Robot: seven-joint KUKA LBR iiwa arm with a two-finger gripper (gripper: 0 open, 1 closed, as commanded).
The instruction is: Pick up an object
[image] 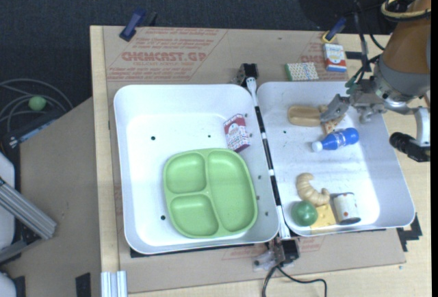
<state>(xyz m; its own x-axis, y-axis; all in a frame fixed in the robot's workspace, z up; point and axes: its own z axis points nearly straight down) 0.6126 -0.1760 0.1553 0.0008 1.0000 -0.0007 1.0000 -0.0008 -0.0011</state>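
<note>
- Plainly early in the task: nothing lifted yet, every object lying on a bin floor.
- Two-finger gripper (335,111) low over the far part of the right white bin (383,159), reaching in from the right edge, just beside the tan, elongated, bread-like piece (304,115).
- Impossible to tell whether the claw is open or closed; too small and slanted to judge, and nothing visibly clamped in it.
- Blue plastic bottle with a white cap (335,140) lying on its side just in front of the claw, near the middle of the right bin; probably the nearest candidate along with the tan piece.
- Near front edge of the right bin: a pale yellow curved toy (310,188), a green ball (304,213) touching a yellow flat piece (324,218), and a small white can with a brown band (345,207), all clustered close together.
- Left white bin (137,152): a green three-compartment plastic tray (209,191) toward the front, a small red-and-white carton (237,133) by the right wall.
- Left to do, by judgement: settle onto one object, close on it, raise it off the bin floor.
</note>
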